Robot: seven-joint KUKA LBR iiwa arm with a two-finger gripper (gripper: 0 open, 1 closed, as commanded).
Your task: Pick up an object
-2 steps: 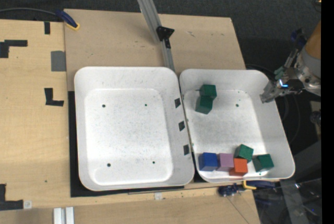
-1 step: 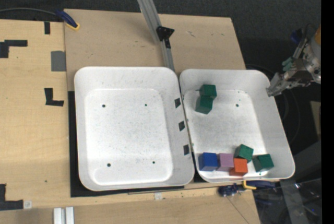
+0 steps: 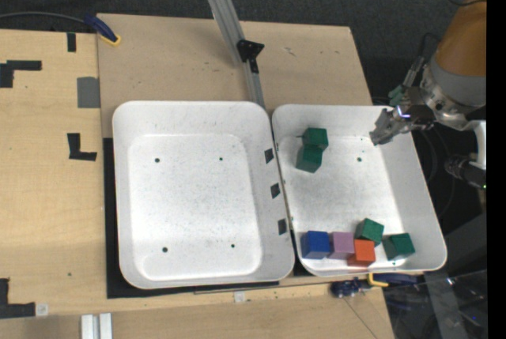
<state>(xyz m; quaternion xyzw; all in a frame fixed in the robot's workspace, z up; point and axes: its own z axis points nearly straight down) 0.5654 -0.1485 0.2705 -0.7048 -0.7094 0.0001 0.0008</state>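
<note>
camera view: we see the gripper (image 3: 385,129) over the right bin's (image 3: 411,195) far right edge, fingers too small to tell, well apart from the green blocks (image 3: 311,149) at far left.

One fixed camera above my table (image 3: 198,53), looking down at a slant, both white bins (image 3: 126,171) in frame, my arm (image 3: 462,53) at right

In the right bin (image 3: 411,195), two dark green blocks (image 3: 311,149) sit at its far left, apparently stacked or touching. Along its near wall lies a cluster: a blue block (image 3: 316,243), pink block (image 3: 343,242), orange block (image 3: 364,251), and two green blocks (image 3: 369,231) (image 3: 399,245).
</note>
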